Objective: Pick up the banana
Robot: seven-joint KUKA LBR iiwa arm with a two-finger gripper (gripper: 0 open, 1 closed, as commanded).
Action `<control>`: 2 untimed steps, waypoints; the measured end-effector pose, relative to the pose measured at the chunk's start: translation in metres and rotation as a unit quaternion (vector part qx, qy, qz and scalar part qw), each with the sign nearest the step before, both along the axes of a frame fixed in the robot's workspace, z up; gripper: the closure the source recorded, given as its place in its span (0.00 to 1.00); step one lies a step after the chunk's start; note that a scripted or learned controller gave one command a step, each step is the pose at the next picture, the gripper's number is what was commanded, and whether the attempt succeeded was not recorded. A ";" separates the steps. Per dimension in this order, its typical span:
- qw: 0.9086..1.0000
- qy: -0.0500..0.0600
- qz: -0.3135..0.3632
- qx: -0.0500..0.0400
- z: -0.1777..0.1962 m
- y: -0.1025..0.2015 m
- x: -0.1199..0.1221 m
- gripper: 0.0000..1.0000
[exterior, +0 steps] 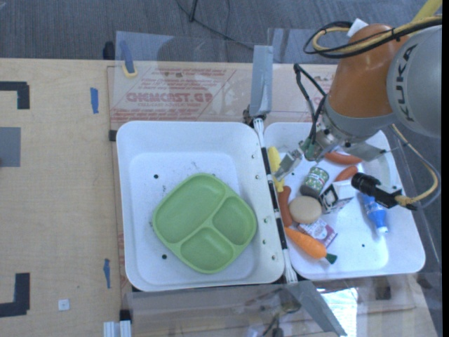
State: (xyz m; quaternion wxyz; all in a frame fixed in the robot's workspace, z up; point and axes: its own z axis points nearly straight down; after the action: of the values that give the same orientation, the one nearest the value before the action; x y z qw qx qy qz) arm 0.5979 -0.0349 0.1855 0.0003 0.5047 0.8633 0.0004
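Note:
The banana (273, 159) is yellow and lies along the left wall of the right bin (403, 255), near its far corner. Only short yellow parts of it show, one above and one below my gripper. My gripper (287, 164) is low in the bin, right over the banana's middle and covering it. The grey arm with its orange band (361, 69) reaches in from the upper right.
Beside the gripper in the right bin lie a green-labelled can (315, 180), a reddish sausage (342, 157), a tan round bun (305, 209), a carrot (306, 240), a blue bottle (377, 215) and more. The left bin (140, 142) holds a green divided plate (204, 222).

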 end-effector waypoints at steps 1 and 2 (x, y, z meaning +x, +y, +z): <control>1.000 -0.001 -0.025 0.000 0.000 0.029 0.003 0.00; 1.000 -0.002 -0.013 0.000 0.000 0.014 0.017 0.00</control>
State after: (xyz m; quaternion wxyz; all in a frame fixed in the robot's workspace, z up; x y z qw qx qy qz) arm 0.6145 -0.0205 0.1855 0.0022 0.5162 0.8565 0.0011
